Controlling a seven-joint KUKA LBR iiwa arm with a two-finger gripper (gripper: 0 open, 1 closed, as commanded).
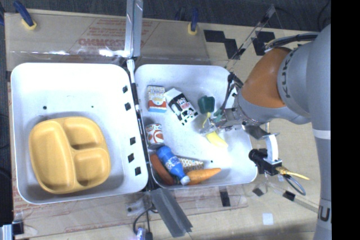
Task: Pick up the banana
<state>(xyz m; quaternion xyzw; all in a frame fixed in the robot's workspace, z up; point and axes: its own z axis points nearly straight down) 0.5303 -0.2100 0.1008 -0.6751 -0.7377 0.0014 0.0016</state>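
The banana (217, 138) is a short yellow piece lying in the right bin (169, 73), near its right side. My gripper (214, 122) is down in the bin directly over the banana's upper end, reaching in from the right. Its metal parts cover that end of the banana, and a bit of yellow shows on the gripper's left side. Whether the banana is held cannot be made out. The grey arm with its orange band (270, 87) hangs over the bin's right wall.
The right bin also holds a small orange carton (156, 98), a cow-print carton (181, 105), a green object (206, 104), a can (154, 134), a blue bottle (172, 163), a carrot (203, 174) and a brown sausage (158, 170). A yellow divided plate (70, 152) lies in the left bin (67, 73).
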